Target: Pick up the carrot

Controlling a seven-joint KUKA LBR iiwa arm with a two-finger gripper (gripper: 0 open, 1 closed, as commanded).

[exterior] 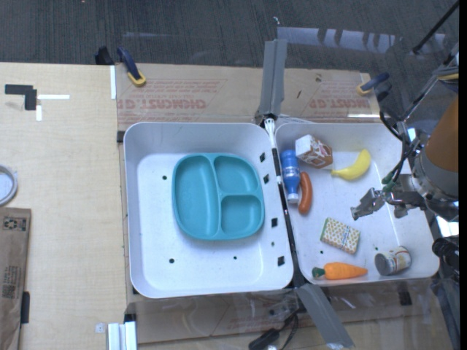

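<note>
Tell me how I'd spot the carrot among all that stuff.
Look in the right-hand white bin, along its near edge. The carrot lies there on its side, beside a small tin can and below a yellow cracker box. It alone is orange with a green tip.

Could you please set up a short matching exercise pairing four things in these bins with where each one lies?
Things:
1. carrot
2. banana
3. teal plate
4. tin can

Places:
A. in the left bin
B. far side of the right bin, near the small carton
C. near edge of the right bin, just below the cracker box
D. near right corner of the right bin, below the gripper

Pairs: 1-C, 2-B, 3-A, 4-D
</note>
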